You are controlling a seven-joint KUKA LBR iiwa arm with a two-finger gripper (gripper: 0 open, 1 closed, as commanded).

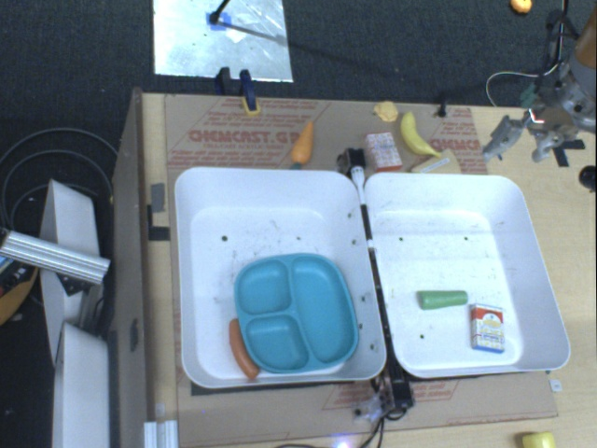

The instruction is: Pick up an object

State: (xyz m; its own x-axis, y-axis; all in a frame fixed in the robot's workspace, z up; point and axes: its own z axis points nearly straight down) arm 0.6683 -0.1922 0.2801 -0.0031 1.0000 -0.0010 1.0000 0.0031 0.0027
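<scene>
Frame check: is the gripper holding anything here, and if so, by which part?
Nothing is held. The gripper is at the upper right, beyond the bins; the green object and small carton lie in the right bin.

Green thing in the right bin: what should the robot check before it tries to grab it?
1. Green thing lies free in the right bin: ok.
2. Small box beside it, apart, not touching: ok.
3. Gripper over the target: not ok, it is past the bin's far right corner.
4. Fingers ready: cannot tell.
5. Nothing on top of the target: ok.
</scene>
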